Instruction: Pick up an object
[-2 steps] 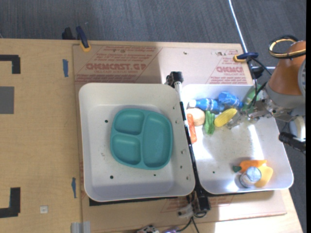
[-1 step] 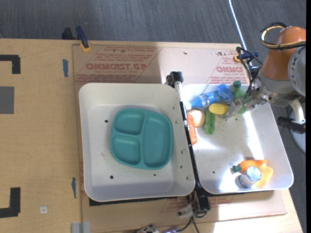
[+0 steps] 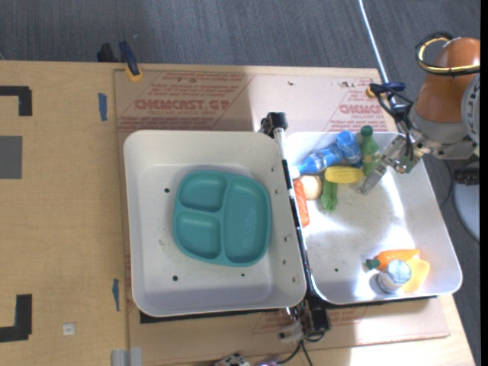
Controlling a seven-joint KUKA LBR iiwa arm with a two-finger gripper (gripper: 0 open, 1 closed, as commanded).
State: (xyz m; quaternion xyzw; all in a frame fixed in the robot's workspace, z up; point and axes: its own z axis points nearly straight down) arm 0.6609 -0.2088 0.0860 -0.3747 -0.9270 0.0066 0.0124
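My gripper (image 3: 373,178) hangs low over the back part of the right bin (image 3: 427,204), just right of a cluster of toys. In that cluster lie a yellow banana-like piece (image 3: 343,175), a green bottle (image 3: 368,145), a blue bottle (image 3: 329,155), a green vegetable (image 3: 329,194) and an orange carrot-like piece (image 3: 303,198). The gripper tip sits beside the yellow piece and the green bottle; nothing is seen held in it. An orange bottle with a grey cap (image 3: 393,269) rests on a yellow item in the near right corner.
The left bin (image 3: 145,204) holds a teal divided plate (image 3: 223,216). A black clamp (image 3: 273,122) stands at the back where the bins meet. The arm's orange band (image 3: 448,75) is at the right edge. Cardboard covers the bench.
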